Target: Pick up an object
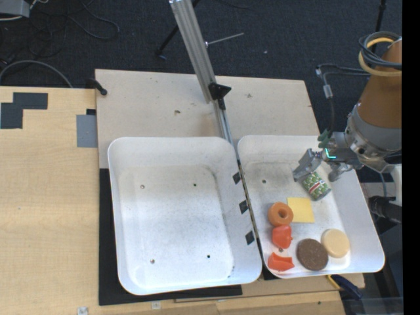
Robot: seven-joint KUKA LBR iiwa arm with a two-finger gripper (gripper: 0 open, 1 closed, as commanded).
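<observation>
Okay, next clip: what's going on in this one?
The arm's gripper is over the right bin, right at a small green can. Whether it grips the can is unclear. A yellow slice, orange ring, red pieces, brown disc and cream disc lie nearby.

Grey arm with orange band reaches in from the right, its claw [319,167] angled down and leftward

A small green and white can with red marks [317,186] lies tilted at the right bin's [367,254] centre. At its 7 o'clock sits a yellow square slice [301,210], then an orange ring [281,214], red pieces [281,237], a brown disc [312,254] and a cream disc [335,243].
</observation>
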